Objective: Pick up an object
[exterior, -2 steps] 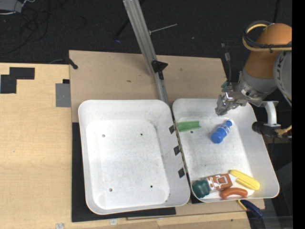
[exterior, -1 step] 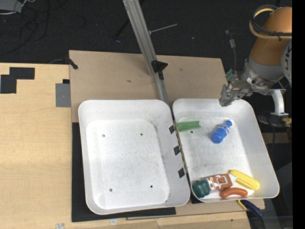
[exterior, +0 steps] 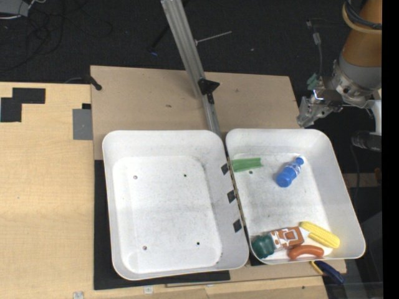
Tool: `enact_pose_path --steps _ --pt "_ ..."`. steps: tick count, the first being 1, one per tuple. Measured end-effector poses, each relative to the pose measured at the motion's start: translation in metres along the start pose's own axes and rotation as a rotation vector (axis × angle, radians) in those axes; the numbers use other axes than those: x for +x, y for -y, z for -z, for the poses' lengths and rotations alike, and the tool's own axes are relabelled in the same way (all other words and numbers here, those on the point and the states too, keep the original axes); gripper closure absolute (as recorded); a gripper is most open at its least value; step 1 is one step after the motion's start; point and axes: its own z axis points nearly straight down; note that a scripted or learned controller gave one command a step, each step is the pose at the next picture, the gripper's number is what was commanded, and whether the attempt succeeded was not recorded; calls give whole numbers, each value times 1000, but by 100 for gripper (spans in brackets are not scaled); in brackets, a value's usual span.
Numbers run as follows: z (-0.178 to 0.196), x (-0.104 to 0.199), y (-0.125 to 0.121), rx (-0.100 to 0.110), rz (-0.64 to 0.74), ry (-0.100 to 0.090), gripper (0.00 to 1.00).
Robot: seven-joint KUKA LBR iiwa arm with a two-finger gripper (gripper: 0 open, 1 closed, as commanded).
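Blue plastic bottle [exterior: 288, 172] lay tilted in right white bin [exterior: 336, 167], upper middle. Flat green strip [exterior: 246, 164] lay left of it, near divider. Dark green block [exterior: 262, 245], orange-white packet [exterior: 288, 236], yellow corn-shaped toy [exterior: 320, 234] and orange ring-shaped piece [exterior: 305, 251] clustered at near edge. Left white bin [exterior: 124, 148] adjoined. Gripper [exterior: 310, 112] hung above tabletop [exterior: 249, 98], beyond right bin's far corner; grip state: cannot tell.

Two white bins sit side by side: the left bin [exterior: 124, 167] and the right bin [exterior: 330, 167]. The right one carries six things: one green block [exterior: 246, 164], one blue bottle [exterior: 288, 172], one yellow corn cob [exterior: 320, 234], one orange piece [exterior: 306, 251], one dark green object [exterior: 263, 246] and one brown-and-white packet [exterior: 288, 237].
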Motion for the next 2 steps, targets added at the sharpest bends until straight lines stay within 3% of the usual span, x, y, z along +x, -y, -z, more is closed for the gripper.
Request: enact_pose_path --steps 2 --pt "-19 95 8 9 1 -3 100"
